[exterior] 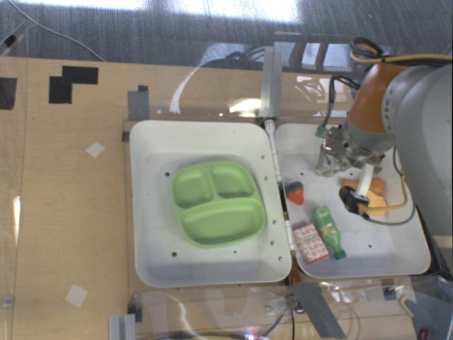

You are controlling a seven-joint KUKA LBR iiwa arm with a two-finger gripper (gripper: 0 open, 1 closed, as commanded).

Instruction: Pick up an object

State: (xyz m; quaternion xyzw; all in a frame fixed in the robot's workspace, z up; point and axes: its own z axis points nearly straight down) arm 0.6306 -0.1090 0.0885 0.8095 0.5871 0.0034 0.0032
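Observation:
My gripper (331, 163) hangs over the upper part of the right bin (396, 261), on the grey arm with its orange band. Below it in that bin lie a green bottle (329, 231), a small pink and white box (310, 242), and a red strawberry-like toy (294, 192) by the left wall. An orange and yellow item (375, 193) lies just right of the gripper, partly hidden by a black cable. Nothing shows between the fingers.
The left bin (152, 261) holds a green divided plate (216, 202). A metal divider (278, 190) separates the bins. Cables loop off the wrist across the right bin's right side. The arm covers that bin's upper right corner.

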